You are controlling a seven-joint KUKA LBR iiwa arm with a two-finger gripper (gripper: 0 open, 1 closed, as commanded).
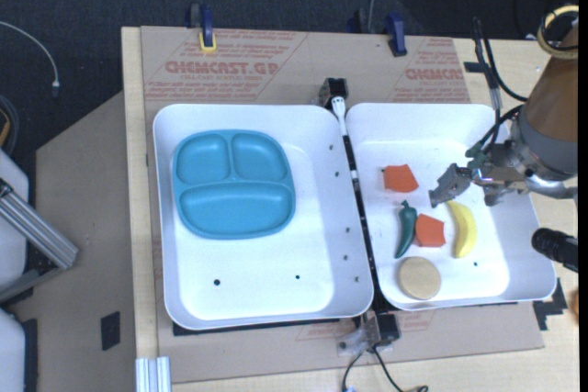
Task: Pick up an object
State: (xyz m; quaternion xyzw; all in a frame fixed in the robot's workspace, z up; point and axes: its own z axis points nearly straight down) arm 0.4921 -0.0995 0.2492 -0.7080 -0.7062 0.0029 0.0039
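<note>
In the left bin lies a blue divided plate, set toward its far left part and well apart from everything else. The right bin holds the small things to pick from: a green pepper near the middle, touching an orange block on its right; a second orange block farther back; a tan round disc at the near side; and a yellow banana just right of the nearer block. All look like light, stiff toy pieces with smooth, likely slippery skins. The banana seems the handiest target: it lies free on its right side and is best pinched across its narrow middle, where the curve is least. The blocks offer flat sides, but the nearer one is crowded by the pepper. The gripper hovers just beyond the banana's far end, holding nothing; whether it is spread or closed I cannot tell.
</note>
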